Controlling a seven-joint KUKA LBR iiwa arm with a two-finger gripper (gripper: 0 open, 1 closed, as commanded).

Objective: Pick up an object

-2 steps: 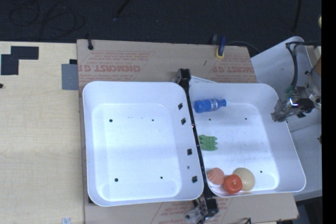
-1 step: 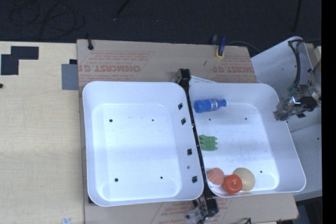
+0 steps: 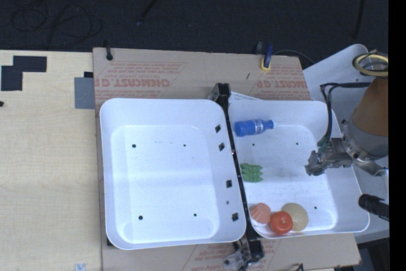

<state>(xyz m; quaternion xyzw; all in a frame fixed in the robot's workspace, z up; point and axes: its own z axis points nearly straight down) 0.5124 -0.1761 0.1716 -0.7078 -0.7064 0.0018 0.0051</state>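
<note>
Gripper (image 3: 315,165) over right bin (image 3: 303,117), near that bin's right wall; finger state cannot tell, nothing seen between them. Arm (image 3: 374,120) enters from right.

Two white bins; left bin (image 3: 162,112) well left of gripper.

In right bin, five things:
- one blue bottle (image 3: 253,127), lying on side, up-left of gripper
- one green piece (image 3: 251,172), left of gripper, near divider
- three round things below-left of gripper, clustered at front wall: pink one (image 3: 259,212), red one (image 3: 281,222), tan one (image 3: 295,214), touching one another.

Both bins, left bin (image 3: 165,174) and right bin (image 3: 298,136), are smooth, glossy white plastic. The sheet (image 3: 190,73) beneath them is matt brown cardboard. The tabletop (image 3: 44,155) is pale wood-grain laminate. The bottle (image 3: 252,127) is glossy blue plastic.
</note>
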